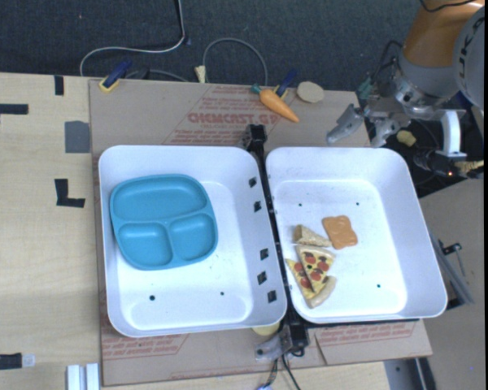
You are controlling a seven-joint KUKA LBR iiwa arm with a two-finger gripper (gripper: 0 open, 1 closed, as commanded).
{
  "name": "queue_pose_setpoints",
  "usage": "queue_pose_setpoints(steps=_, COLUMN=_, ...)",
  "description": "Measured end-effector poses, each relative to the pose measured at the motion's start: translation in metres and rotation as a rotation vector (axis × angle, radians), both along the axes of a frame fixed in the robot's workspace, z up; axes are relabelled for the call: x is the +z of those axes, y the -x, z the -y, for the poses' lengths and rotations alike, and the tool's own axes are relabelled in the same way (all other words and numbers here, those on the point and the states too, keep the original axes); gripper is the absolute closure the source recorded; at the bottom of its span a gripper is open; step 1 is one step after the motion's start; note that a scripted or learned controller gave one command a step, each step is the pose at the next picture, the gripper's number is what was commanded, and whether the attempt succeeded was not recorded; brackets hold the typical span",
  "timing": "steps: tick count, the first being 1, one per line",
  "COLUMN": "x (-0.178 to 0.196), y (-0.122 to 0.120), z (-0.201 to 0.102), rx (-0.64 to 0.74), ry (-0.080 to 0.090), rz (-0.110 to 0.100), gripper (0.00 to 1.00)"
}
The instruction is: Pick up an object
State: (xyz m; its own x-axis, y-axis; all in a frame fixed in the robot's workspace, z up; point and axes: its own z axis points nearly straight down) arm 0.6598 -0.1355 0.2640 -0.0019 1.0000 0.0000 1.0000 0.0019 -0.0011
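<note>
Toward the lower left of the right-hand shallow white bin (394, 218) we see the toy foods the task could take: a triangular toy pizza slice (313, 271) with a pale crust, yellow cheese and red round toppings, a smaller tan wedge (310, 236) touching its upper edge, and a flat orange-brown toast-shaped piece (340, 231) just beside them to the right. We find the left-hand white bin (179, 299) carrying a light-blue three-compartment plastic plate (163, 221). Above the right bin's far rim, outside it, hangs the gripper (359, 127) on the grey arm with its orange band (439, 23); its fingers look spread apart and we see nothing between them. On the cardboard-covered worktop (171, 112) behind the bins lies an orange toy carrot (276, 104), near a pale round piece (311, 93).
</note>
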Motion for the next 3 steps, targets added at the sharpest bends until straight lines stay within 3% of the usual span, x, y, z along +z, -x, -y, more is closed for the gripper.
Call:
queue_pose_setpoints(steps=1, x=-0.134, y=0.054, z=0.008, rx=-0.003, ry=-0.003, rz=-0.017, gripper=0.00)
queue_pose_setpoints(steps=2, x=-0.179, y=0.089, z=0.039, rx=-0.003, ry=0.001, rz=0.005, gripper=0.00)
queue_pose_setpoints(steps=3, x=-0.166, y=0.087, z=0.039, rx=-0.001, ry=0.005, rz=0.008, gripper=1.00)
